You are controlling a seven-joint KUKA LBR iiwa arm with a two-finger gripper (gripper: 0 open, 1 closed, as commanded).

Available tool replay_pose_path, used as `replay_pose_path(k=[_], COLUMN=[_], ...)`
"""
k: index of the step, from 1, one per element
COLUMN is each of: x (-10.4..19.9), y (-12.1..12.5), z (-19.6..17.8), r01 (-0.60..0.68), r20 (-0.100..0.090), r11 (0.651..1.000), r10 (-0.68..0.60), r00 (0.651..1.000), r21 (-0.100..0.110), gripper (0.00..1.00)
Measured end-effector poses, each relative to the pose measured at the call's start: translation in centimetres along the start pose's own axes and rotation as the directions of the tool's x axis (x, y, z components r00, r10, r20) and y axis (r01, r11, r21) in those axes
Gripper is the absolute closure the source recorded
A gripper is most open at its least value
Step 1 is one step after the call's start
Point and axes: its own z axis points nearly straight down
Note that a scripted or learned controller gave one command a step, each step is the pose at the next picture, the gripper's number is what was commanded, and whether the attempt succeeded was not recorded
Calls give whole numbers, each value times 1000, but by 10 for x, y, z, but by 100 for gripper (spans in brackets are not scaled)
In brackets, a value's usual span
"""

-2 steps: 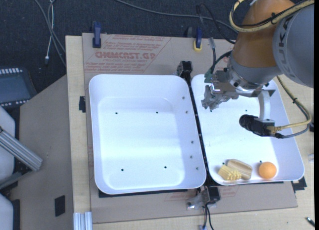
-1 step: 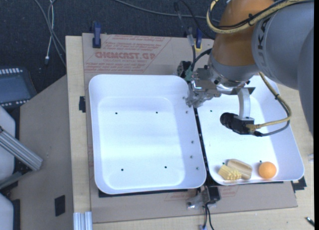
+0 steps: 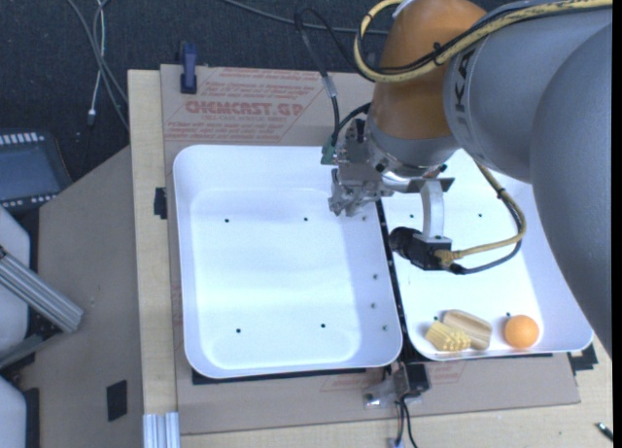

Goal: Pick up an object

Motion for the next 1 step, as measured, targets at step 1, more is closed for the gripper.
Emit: replay_pose_path(k=[1], x=[-2], y=[0], z=[-1], r01=[-4], r20=[1], r11=[1000], r10=[4], r00=[1000], r21=[-1], gripper=[0])
